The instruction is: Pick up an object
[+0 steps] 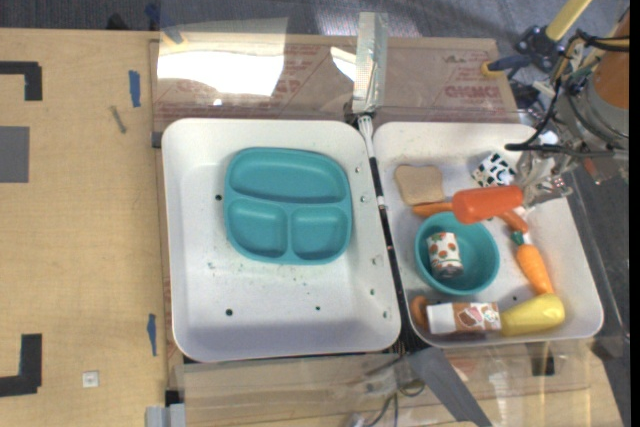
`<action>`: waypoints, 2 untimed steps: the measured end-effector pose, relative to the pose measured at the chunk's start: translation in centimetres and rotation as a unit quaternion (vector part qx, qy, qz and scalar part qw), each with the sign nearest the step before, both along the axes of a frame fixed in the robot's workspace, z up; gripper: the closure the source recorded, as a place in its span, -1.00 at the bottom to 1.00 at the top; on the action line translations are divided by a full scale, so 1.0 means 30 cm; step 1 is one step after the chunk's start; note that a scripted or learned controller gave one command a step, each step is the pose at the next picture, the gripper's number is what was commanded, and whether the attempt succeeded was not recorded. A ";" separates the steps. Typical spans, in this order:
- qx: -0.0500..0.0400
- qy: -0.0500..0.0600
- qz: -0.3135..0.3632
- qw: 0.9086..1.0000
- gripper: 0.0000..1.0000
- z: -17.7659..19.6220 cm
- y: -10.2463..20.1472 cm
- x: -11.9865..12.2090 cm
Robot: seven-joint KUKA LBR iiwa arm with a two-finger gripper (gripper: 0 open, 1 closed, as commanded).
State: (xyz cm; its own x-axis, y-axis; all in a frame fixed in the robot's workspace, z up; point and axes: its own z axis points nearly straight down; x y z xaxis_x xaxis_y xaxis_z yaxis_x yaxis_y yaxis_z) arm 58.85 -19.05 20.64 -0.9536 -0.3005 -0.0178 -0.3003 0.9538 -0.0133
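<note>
The yellow squash [532,315] and small bottle [463,317] crowd just below the teal bowl [458,255], so the tool [545,177], upper right of it, could clip neighbours when descending.

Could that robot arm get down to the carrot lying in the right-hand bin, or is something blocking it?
Probably yes. The carrot lies uncovered near the right bin's edge, with the gripper just above it. The bowl sits close beside it, though.

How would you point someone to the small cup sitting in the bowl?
Look in the right bin, near its front half, for the teal bowl. The cup stands inside it: small, white with orange-brown markings, the one item sitting inside another.
</note>
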 end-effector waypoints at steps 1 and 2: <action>0.003 0.006 0.003 1.000 -1.00 -0.024 0.015 -0.006; 0.003 0.004 0.008 1.000 -1.00 -0.389 0.003 -0.143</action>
State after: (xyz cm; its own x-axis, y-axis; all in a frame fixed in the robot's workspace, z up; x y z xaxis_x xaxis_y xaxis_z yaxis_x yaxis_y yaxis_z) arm 54.57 -18.98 8.96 -0.9485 -0.3164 -0.0126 -0.3163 0.9486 -0.0062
